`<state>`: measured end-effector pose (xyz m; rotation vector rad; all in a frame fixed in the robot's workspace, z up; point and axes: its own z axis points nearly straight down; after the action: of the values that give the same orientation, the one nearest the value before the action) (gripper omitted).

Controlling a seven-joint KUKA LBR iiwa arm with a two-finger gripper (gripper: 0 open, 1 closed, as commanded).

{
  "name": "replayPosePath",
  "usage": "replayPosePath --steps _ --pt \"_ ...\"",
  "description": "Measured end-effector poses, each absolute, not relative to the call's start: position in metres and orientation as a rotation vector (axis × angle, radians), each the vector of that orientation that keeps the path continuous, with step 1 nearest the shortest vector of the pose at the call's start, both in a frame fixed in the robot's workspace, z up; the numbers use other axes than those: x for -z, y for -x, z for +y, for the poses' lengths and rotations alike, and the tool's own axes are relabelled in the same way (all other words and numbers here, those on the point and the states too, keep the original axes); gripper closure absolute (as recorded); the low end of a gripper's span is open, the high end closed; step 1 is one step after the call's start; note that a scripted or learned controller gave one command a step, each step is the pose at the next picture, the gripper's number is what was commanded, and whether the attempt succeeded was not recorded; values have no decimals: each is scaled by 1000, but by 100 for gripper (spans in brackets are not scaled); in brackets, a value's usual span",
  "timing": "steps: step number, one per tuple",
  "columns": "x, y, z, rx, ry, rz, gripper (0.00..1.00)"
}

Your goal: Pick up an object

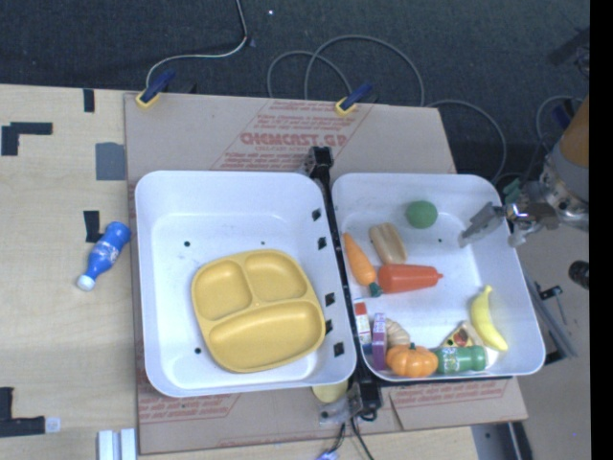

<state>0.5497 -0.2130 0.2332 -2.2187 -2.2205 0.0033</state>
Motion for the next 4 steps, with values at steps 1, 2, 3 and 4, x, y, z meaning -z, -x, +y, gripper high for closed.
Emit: replayPosePath --steps 1,2,3,4 --pt "-192 -633 -189 -2 2214 -2228 0" --pt "-88 -648 -172 -9 2213 -2218 0" --pt "-139 -670 -107 3 2212 -2229 0" --pt "-82 -669 -123 0 2222 -2227 0"
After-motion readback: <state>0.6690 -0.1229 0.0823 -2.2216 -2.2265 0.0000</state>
